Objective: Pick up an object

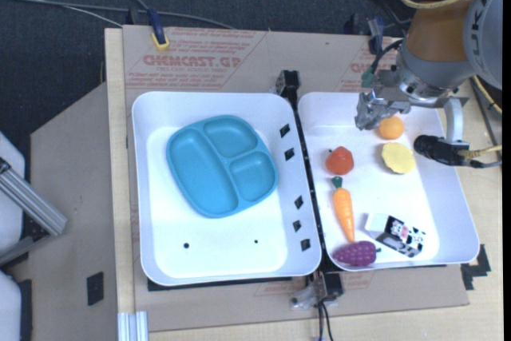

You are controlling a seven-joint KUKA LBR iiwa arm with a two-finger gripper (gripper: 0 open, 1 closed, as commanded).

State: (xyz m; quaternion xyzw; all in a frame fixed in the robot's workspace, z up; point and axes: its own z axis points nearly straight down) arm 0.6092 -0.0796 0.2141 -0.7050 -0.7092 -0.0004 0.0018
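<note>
While the orange ball (pixel 391 128) lies in the right bin (pixel 447 196), we see it just beside the claw (pixel 369 117), on its right; we cannot tell whether the claw grips anything.

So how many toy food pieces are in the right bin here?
5: an orange beside the gripper, a yellow piece, a tomato, a carrot, and purple grapes at the front. The arm may hide more.
</note>
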